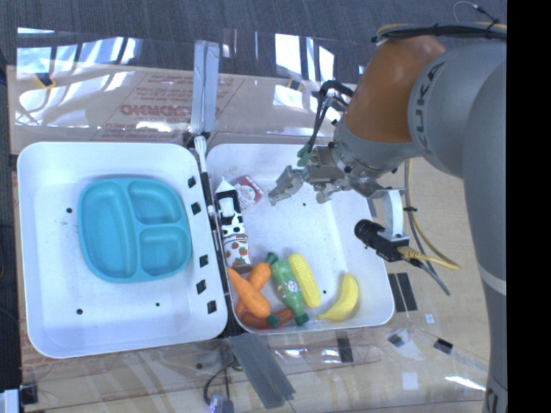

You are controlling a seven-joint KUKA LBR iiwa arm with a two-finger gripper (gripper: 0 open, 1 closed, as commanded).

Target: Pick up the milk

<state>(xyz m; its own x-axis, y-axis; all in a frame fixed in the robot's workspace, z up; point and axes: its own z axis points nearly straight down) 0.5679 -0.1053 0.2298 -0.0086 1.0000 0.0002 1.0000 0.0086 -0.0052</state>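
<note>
Gripper (301,188) open w/ nothing between fingers, over far part of right bin (366,304), milk (230,224) lying at bin's left wall just left of it, near carrot (248,288) & corn (304,280).

The milk (231,223) carton is white with black cow patches. A turquoise tray (135,228) sits in a white bin (43,256). The banana (342,298) and corn (304,280) are yellow, the carrot (249,292) orange.

milk carton (231,228) | cow-patterned | lying against right bin's left wall
</note>
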